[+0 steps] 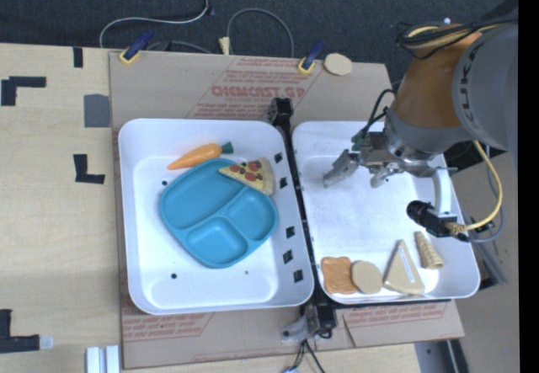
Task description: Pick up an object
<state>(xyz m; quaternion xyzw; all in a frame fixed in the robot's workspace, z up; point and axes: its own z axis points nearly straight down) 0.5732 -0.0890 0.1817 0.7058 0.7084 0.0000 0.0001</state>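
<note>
The end effector (360, 171), fingers spread and holding nothing, hovers over the right bin (337, 220), whose near edge holds small toy foods, likely light, rigid and slick; the wedge-shaped sandwich (404, 272) looks best pinched across its flat faces.

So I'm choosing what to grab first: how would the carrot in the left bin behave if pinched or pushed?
The carrot looks like a smooth toy, so probably stiff and light. Its rounded, tapered body may roll or pivot when pushed, and could slip from a pincer closing near the thin end. It lies against the blue plate, which might block one finger.
</note>
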